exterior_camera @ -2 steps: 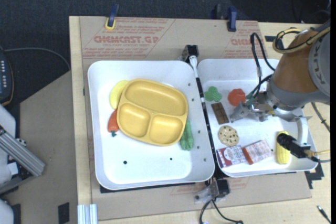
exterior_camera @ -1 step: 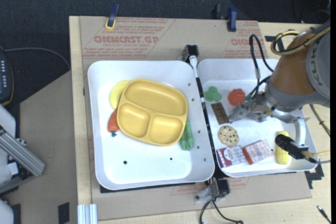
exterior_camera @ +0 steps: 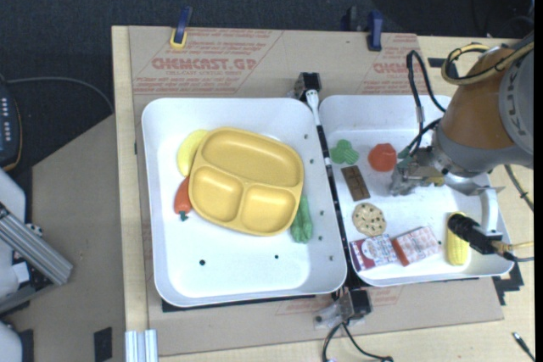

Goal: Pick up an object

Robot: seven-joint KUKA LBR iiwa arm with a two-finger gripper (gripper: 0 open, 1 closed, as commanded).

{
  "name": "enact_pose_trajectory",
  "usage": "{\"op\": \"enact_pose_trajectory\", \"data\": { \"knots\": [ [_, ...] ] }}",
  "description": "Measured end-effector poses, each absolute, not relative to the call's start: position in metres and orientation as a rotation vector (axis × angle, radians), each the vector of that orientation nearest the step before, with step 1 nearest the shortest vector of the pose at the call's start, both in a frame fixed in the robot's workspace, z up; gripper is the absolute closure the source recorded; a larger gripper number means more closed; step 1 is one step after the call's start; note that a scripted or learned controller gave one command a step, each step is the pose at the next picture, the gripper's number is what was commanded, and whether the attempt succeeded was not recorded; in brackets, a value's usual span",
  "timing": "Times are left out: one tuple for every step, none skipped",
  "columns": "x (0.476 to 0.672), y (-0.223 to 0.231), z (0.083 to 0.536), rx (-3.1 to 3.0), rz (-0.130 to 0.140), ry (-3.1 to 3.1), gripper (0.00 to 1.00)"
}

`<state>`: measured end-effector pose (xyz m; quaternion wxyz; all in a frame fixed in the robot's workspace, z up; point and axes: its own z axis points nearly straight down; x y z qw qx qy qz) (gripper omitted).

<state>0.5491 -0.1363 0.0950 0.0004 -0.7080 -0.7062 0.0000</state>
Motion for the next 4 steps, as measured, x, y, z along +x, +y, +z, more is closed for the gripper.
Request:
{"op": "enact_pose_trajectory", "data": {
  "knots": [
    [0.555, -0.144, 0.153, -2.224, -0.003, -2.224, 1.00],
    [0.563, -0.139, 0.208, -2.222, -0.003, -2.226, 1.00],
    [0.564, -0.139, 0.225, -2.222, -0.003, -2.225, 1.00],
    [0.593, -0.098, 0.233, -2.218, -0.005, -2.229, 1.00]
  ]
}}
